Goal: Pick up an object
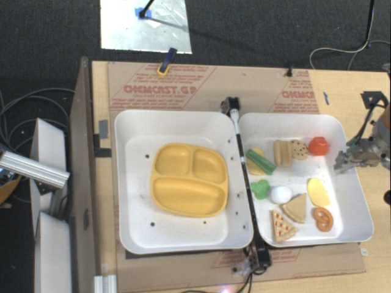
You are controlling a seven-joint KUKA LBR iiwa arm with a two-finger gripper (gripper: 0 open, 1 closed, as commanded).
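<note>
The gripper (343, 161) sits at the right rim of the right bin (357, 215), low over the edge; whether it is open or closed cannot be told from this view, and nothing is seen in its hold. The candidates all lie in that bin: a red tomato (317, 145) nearest the gripper, a cookie (299, 149), a bread piece (282, 153), a green bean (259, 162), a white egg (281, 195), a yellow lemon-like piece (317, 192), a pretzel (322, 218) and a pizza slice (282, 226). The left bin (137, 224) carries a yellow divided plate (189, 180). The likely risk is a descent that clips the bin wall, or a close on the crowded cluster that nudges neighbours and slips off small, rounded pieces.
</note>
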